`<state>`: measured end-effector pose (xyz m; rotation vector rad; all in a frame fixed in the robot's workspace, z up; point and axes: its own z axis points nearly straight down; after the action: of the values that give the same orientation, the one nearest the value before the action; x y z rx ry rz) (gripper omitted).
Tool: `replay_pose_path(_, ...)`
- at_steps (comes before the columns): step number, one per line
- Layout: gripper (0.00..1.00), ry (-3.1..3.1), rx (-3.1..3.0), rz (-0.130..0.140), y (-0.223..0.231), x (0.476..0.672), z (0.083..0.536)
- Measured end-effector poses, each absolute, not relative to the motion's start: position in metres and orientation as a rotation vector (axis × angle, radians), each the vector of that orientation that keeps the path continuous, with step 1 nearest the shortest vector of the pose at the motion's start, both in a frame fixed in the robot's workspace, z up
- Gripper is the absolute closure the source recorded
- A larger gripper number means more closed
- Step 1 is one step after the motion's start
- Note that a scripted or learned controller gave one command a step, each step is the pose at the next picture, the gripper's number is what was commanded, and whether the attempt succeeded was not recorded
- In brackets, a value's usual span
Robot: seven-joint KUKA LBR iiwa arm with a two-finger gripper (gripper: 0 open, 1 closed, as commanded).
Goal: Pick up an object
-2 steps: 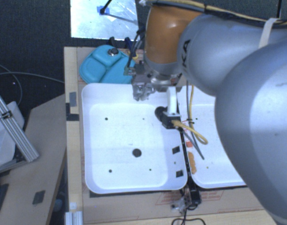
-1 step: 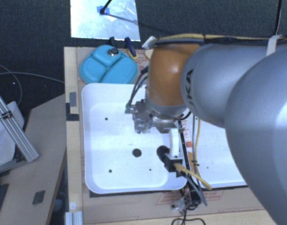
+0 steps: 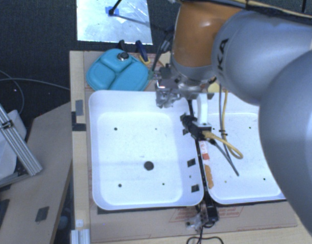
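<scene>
Arm over the bins; no object yet secured.

The grey arm (image 3: 262, 60) covers the upper right of the view, its wrist above the far rim between the left bin (image 3: 102, 187) and the right bin (image 3: 247, 192). The jaws (image 3: 166, 99) are small and dark against the rim; their opening and contents cannot be determined. A candidate object, a small dark disc (image 3: 148, 165), lies on the left bin floor, well apart. The pick appears outstanding. Much of the right bin is hidden.
</scene>
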<state>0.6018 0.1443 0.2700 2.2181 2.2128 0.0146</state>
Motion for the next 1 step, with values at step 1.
replay_pose_path(1,1.0,2.221,2.224,-0.004,0.1198,0.5547,0.2521)
